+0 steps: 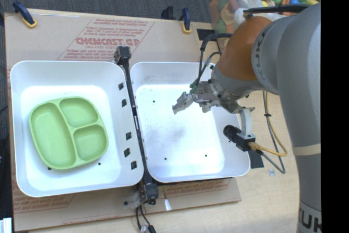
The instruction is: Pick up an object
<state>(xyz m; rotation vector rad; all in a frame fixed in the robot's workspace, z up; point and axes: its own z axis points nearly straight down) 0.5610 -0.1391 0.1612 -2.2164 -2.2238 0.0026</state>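
Camera view has the grey two-finger gripper (182, 103) over the right shallow white bin (163, 169), fingers spread open, gripping nothing; green divided plastic plate (68, 131) lies in the left bin (22, 172)

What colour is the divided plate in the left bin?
Light green, plain with no pattern. The plate shows clearly in the camera view, lying in the left bin.

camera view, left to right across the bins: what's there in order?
Left white bin → green divided plate → black divider between the bins → right white bin → claw → grey arm.
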